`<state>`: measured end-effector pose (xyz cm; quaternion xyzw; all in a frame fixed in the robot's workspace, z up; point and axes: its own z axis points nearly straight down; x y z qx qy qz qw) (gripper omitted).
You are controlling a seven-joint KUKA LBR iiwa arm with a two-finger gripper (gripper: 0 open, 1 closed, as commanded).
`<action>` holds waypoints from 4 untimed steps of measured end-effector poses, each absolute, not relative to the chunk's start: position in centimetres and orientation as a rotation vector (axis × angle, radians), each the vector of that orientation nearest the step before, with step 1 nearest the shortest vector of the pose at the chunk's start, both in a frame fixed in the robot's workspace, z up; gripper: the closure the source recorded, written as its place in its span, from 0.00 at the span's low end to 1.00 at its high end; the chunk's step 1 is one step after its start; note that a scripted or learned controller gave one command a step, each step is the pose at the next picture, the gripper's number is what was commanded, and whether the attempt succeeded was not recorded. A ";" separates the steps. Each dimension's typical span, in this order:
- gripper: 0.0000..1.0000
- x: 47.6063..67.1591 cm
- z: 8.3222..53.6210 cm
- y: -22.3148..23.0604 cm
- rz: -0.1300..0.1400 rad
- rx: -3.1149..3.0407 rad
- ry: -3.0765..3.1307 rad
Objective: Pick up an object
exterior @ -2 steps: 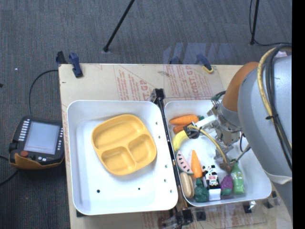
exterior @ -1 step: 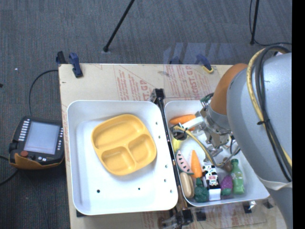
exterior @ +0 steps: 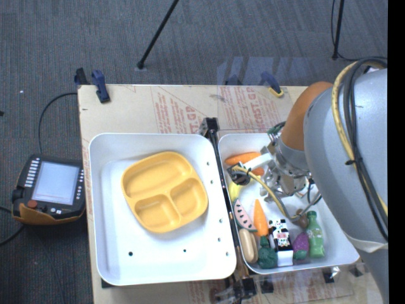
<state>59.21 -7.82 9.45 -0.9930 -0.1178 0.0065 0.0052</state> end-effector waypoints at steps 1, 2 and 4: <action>0.00 59.2 9.4 -7.8 0.022 -3.109 -0.370; 1.00 59.1 10.3 -7.8 0.028 -3.104 -0.372; 0.00 58.9 8.5 -7.7 0.014 -3.114 -0.369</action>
